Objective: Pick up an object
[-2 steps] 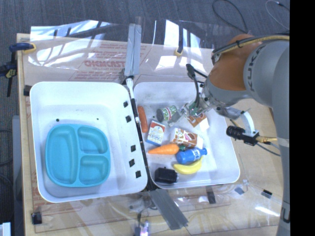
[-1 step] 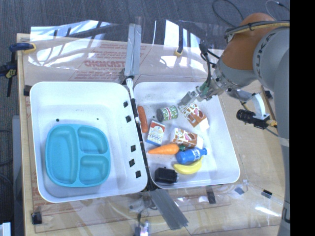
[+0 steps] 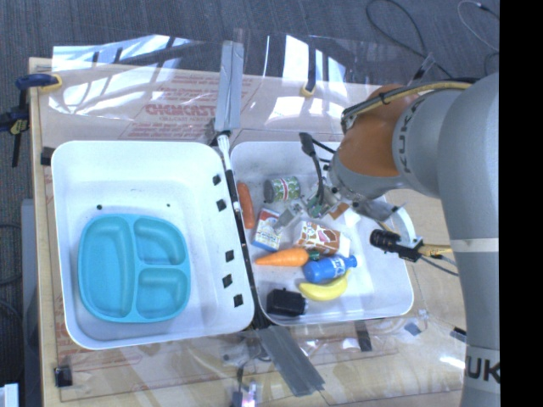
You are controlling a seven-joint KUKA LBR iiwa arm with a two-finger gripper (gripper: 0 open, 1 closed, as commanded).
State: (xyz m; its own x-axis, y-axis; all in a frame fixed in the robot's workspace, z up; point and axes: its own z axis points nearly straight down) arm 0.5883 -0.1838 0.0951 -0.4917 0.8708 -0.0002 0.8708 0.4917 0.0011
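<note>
From my console I see the arm (image 3: 441, 151) reaching in from three o'clock, its orange band (image 3: 373, 142) hanging over the upper part of the right bin (image 3: 399, 299). The gripper (image 3: 327, 200) sits low among the clutter there, just at the three o'clock side of the small can (image 3: 282, 188) and directly above the carton (image 3: 323, 239) that lies toward six o'clock from it. I cannot tell how its jaws stand, since the wrist and cabling cover them, and nothing shows as lifted or clamped. Judging by that, the pick is not yet made: the approach looks done, the grasp and the lift are left. The candidates all rest in the right bin: the carrot (image 3: 282, 258) near the middle, the blue bottle (image 3: 329, 268) just beside it toward four o'clock, the banana (image 3: 323, 290) touching the bottle's lower side, a black block (image 3: 286, 303) at six o'clock by the bin's front wall, and a slim orange stick (image 3: 246, 204) along the nine o'clock wall. The left bin (image 3: 64, 176) carries a teal divided tray (image 3: 134, 267), well apart from the action. My guess is the can or the carton is the target.
</note>
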